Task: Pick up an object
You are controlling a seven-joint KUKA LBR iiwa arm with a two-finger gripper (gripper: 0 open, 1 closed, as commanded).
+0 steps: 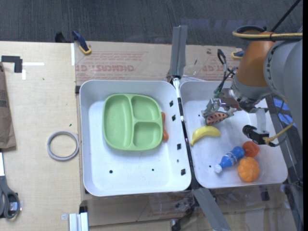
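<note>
**Claw low over the right bin, near the banana**

On the far left of the table [38,105], a tape ring [63,145] is seen lying flat, well apart from the bins. It looks to have been left there, out of the way.

In the left bin [91,177], a green plate [133,122] with three parts is lying flat. A small orange thing [164,131] is tucked at the plate's right edge. Most of it is hidden, so it cannot be named.

In the right bin [202,177], the things to be picked are spread out. A banana [205,133] is found near the middle. Lower down, a blue bottle [229,159] is lying on its side, and a red ball [250,149] and an orange fruit [248,170] are crowded just beside it at the bin's right end.

The claw [216,113] is held low, just above the banana, as if a grab is being lined up. A reddish, dotted thing is seen at its tip, but it is too blurred to be named. Whether the claw is wide or narrow cannot be told, and nothing can be said to be held.

The arm [269,66] is cut off at the right edge.
</note>
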